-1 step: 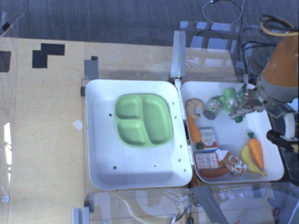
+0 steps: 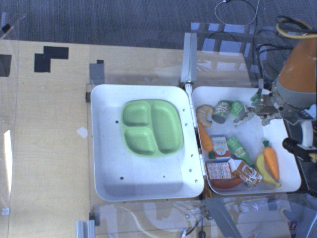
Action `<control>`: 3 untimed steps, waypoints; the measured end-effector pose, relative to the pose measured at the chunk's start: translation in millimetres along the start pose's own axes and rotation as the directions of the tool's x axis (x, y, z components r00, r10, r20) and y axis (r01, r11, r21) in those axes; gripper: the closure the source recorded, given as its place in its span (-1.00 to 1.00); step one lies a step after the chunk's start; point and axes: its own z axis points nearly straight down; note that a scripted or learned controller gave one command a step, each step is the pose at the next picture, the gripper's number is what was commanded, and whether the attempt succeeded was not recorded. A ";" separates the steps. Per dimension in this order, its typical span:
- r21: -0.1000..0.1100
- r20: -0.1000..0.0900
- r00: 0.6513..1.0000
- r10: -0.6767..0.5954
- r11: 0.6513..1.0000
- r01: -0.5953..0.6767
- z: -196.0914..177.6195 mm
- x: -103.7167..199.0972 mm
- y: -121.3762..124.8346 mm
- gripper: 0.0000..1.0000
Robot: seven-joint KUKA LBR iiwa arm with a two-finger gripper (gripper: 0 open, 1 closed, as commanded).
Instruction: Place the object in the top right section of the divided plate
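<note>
Pincer [image 2: 247, 116], grip state unclear, hangs over toy food beside smooth green divided plate [image 2: 151, 127].

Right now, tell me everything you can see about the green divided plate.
The green divided plate is a rounded rectangle of pale green, seemingly plastic. Raised ridges split it into three sections: two smaller ones on the left, stacked one above the other, and one long one on the right. It lies flat, face up, about the middle of the left white bin, touching only the bin floor. Nothing lies in its sections.
</note>
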 end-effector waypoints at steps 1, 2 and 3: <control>-0.004 0.001 1.000 -0.007 1.000 0.007 -11.3 1.0 2.0 1.00; -0.004 0.001 1.000 -0.007 1.000 0.007 -11.2 1.0 1.9 -1.00; -0.009 0.002 1.000 -0.014 1.000 0.014 -22.4 1.8 3.8 1.00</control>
